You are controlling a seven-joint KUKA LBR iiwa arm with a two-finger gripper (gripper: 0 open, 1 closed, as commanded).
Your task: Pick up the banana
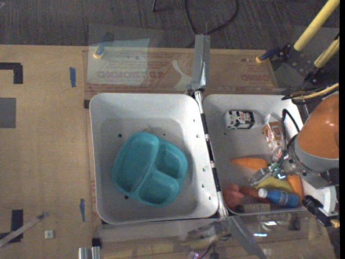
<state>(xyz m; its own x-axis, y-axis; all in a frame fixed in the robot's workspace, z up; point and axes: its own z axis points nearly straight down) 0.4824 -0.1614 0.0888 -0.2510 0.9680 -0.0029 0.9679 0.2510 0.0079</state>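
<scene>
Starting at the left, we see the teal divided plate (150,168) lying alone in the left bin (102,117). In the right bin (215,117), the banana (276,184) lies near the front edge, wedged among an orange carrot-like piece (249,163) and a blue-capped bottle (279,197). The pincer (271,171) sits low, right at the banana, but we cannot tell its state. We judge the pick unfinished: nothing is lifted yet.
</scene>
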